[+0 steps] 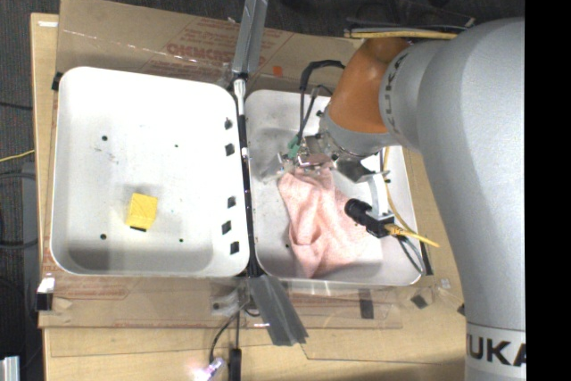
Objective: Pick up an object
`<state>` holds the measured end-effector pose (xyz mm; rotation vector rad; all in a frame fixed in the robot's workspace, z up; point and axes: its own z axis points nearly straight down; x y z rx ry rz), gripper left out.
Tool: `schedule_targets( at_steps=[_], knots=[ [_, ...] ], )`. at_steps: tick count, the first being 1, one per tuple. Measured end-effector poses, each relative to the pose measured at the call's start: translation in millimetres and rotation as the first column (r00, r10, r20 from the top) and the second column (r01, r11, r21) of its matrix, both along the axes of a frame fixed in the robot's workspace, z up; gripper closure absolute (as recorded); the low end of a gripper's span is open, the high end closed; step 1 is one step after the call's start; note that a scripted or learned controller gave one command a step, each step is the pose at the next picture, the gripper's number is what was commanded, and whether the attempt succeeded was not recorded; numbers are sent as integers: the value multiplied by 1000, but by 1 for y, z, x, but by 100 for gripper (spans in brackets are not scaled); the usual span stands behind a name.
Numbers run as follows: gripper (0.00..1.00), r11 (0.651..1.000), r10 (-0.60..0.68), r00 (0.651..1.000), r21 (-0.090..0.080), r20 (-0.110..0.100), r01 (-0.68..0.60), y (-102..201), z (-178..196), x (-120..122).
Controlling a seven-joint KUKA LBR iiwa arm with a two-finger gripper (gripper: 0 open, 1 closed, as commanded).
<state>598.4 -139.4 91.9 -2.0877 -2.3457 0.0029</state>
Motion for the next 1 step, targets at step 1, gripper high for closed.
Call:
schedule_targets(
  at_steps=[1],
  knots=[
    [100,1000,4,1000,-1,-2,-4,0,10,0]
  ],
)
